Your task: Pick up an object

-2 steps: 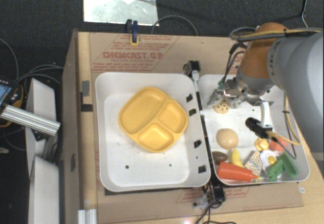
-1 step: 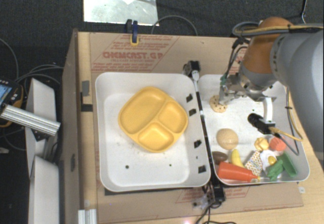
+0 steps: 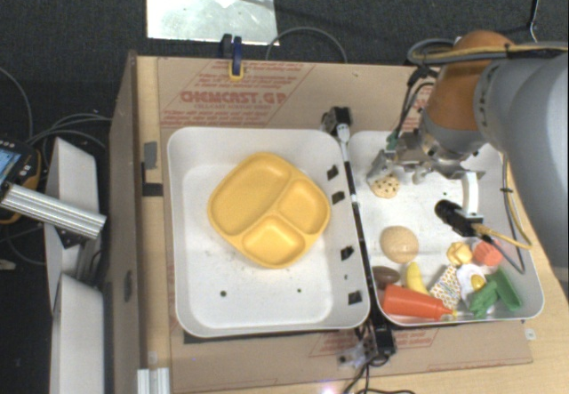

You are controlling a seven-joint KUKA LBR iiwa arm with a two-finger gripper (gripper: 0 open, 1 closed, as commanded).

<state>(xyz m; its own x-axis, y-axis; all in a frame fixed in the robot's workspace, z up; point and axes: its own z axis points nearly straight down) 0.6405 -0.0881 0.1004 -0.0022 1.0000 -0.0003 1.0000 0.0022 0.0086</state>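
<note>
My gripper (image 3: 400, 168) hangs over the far left part of the right bin (image 3: 524, 308), reaching in from the right. A round speckled cookie (image 3: 384, 185) lies just below its left side, touching it or very nearly so. Nearer the front lie a pale tan egg-shaped piece (image 3: 399, 243), a dark brown piece (image 3: 385, 276), a small banana (image 3: 414, 276), an orange carrot (image 3: 412, 301), a white patterned piece (image 3: 449, 284), a yellow piece (image 3: 460, 252), a red-orange piece (image 3: 487, 254) and green pieces (image 3: 491, 294). I see nothing held in the gripper.
The left bin (image 3: 191, 232) holds a yellow divided plate (image 3: 268, 208) near its middle. A ridge with black clips (image 3: 348, 214) separates the two bins. The toys crowd the right bin's front right corner. The arm's grey body (image 3: 524, 108) covers that bin's far right.
</note>
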